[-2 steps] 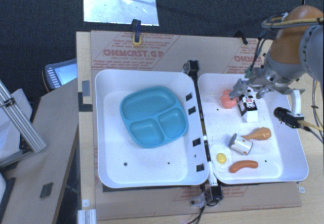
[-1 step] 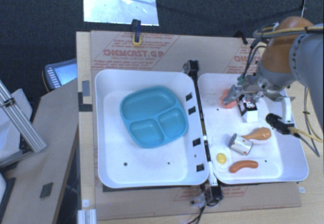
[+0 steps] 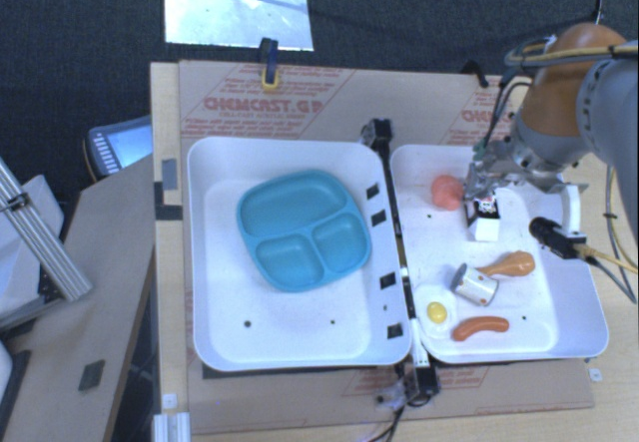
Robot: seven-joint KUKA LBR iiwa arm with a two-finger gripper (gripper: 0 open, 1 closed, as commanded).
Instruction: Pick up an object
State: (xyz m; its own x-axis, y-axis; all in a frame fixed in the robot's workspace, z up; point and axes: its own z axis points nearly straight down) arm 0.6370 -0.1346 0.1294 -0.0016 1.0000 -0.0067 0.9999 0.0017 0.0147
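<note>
Camera view: two white bins (image 3: 215,350) on a brown board (image 3: 300,101) over dark carpet (image 3: 80,21) — gripper (image 3: 484,209) low in the right bin, finger state unreadable.

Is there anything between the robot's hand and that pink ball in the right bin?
Nothing visible stands between them. The hand hangs over the right shallow white bin, with the round pink ball just to its left in the view. The toy chicken drumstick and small can lie nearer the camera, off that line.
</note>
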